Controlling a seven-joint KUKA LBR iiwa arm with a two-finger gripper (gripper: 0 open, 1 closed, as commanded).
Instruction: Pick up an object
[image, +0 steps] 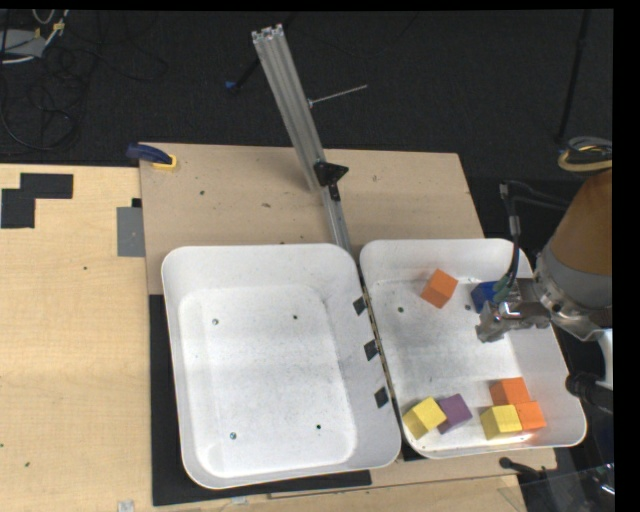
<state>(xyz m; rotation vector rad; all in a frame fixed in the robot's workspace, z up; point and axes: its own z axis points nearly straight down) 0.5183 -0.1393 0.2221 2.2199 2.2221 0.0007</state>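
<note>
2 white bins sit side by side on the bench. The left bin (265, 365) has no blocks in it. The right bin (460, 355) holds the blocks. The arm (585, 240) comes in over that bin's right edge, and its gripper (493, 320) hangs low near that edge. I cannot tell how its tips stand. A blue thing (485, 294) lies just beside it. An orange block (438, 288) sits near the bin's far edge. A yellow block (424, 416) and a purple block (455, 410) touch near the front edge. In the front right corner, another yellow block (500, 421) sits beside 2 orange blocks (520, 400).
</note>
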